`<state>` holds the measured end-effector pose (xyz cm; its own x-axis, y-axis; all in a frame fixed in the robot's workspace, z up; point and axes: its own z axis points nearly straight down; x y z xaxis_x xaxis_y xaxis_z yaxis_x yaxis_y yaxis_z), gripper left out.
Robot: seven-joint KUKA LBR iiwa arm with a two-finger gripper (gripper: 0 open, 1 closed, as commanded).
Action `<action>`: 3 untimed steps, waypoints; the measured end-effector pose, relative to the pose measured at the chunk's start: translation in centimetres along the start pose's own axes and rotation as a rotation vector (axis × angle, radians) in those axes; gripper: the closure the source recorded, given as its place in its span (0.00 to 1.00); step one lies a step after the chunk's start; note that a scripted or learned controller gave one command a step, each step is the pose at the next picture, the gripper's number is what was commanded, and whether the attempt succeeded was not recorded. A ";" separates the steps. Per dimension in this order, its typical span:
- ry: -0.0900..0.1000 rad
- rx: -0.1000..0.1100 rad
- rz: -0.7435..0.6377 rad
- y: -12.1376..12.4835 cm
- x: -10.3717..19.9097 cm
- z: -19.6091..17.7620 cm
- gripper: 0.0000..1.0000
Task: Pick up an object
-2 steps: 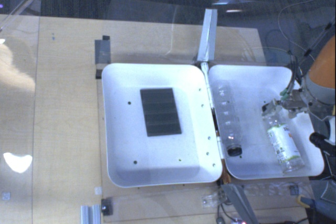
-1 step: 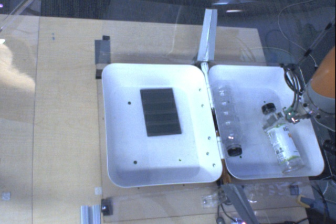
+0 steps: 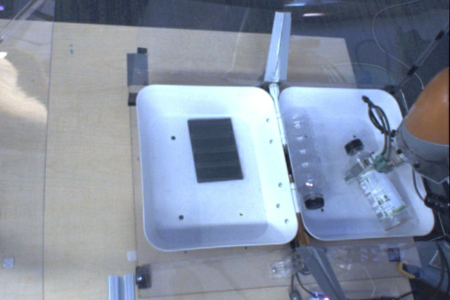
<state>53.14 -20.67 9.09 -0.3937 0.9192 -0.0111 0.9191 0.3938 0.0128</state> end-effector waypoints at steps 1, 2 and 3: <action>0.002 -0.003 0.005 -2.2 1.2 0.0 0.00; 0.002 0.001 -0.031 1.9 -0.7 0.2 0.00; 0.005 0.003 -0.110 5.4 -2.1 0.3 0.00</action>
